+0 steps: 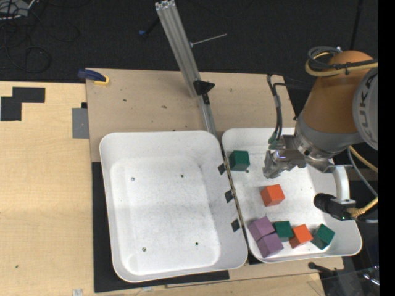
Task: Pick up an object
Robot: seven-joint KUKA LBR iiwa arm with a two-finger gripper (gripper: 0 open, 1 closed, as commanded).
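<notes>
Overhead, the metal two-finger gripper (274, 167) hangs just above an orange-red cube (272, 195) in the right-hand shallow white bin (349, 242), grasping nothing; its fingers' spread cannot be told. Picking remains undone.

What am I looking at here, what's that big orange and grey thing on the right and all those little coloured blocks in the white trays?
That is a grey and orange robot arm, seen by one camera fixed above the bench and looking down at a slant. At its end is a small metal two-finger gripper, its hand. It hangs over the right shallow white bin, just above a loose orange block, with nothing between its fingers. That bin also holds a green block near its top left, plus two purple blocks, another orange one and two more green ones along its near edge. The left shallow white bin sits beside it.
</notes>
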